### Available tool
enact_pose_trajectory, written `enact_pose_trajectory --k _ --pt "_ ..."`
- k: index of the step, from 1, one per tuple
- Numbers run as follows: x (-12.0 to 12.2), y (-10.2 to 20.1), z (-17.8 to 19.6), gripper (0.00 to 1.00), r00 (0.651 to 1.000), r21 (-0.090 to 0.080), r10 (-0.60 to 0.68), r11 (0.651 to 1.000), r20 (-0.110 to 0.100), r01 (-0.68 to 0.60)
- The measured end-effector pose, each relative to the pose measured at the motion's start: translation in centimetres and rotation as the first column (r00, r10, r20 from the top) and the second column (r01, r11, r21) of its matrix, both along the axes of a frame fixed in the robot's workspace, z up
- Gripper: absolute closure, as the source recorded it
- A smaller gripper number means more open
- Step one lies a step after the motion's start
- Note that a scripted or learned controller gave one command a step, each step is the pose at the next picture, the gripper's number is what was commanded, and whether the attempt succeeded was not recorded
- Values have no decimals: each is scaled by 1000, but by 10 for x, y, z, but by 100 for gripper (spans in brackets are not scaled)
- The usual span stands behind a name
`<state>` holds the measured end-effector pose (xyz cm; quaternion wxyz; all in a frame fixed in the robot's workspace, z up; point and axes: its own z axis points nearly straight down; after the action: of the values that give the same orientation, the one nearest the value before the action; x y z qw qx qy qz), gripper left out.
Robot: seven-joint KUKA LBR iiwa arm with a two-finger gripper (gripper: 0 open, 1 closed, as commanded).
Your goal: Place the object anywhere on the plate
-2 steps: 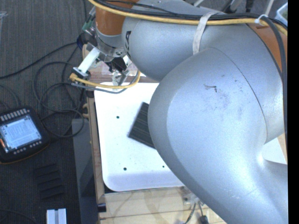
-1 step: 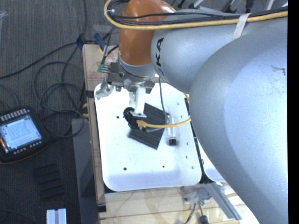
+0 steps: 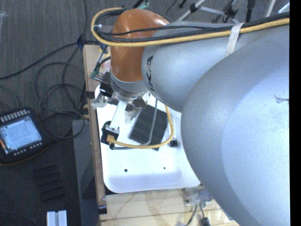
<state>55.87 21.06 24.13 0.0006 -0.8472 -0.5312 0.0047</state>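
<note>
My end effector [image 3: 128, 108] hangs low over the white bin [image 3: 141, 173]; I cannot tell its opening or any hold. A dark ribbed object [image 3: 148, 124] lies just beside it.

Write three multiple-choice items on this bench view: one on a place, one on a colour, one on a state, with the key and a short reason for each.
1. Where does the handheld control pendant lie?
A. on the floor left of the bench
B. inside the white bin
C. on top of the arm

2. What colour is the band above the arm's wrist?
A. blue
B. orange
C. green

3. How does the dark ribbed object sit?
A. hanging in the air
B. lying in the white bin
C. standing on the carpet

Key: 1 A, the pendant with its lit screen rests on the dark carpet at the view's left. 2 B, the rounded section above the grey wrist is orange. 3 B, the ribbed object lies on the bin's white floor, just below the arm's wrist.
</note>
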Motion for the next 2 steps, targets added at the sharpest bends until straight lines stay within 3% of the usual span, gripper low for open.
enact_pose_trajectory --k 1,2 --pt "-57 16 -77 0 944 3 330 944 -2 -330" --pt "-76 22 -133 0 821 6 571 821 -2 -571"
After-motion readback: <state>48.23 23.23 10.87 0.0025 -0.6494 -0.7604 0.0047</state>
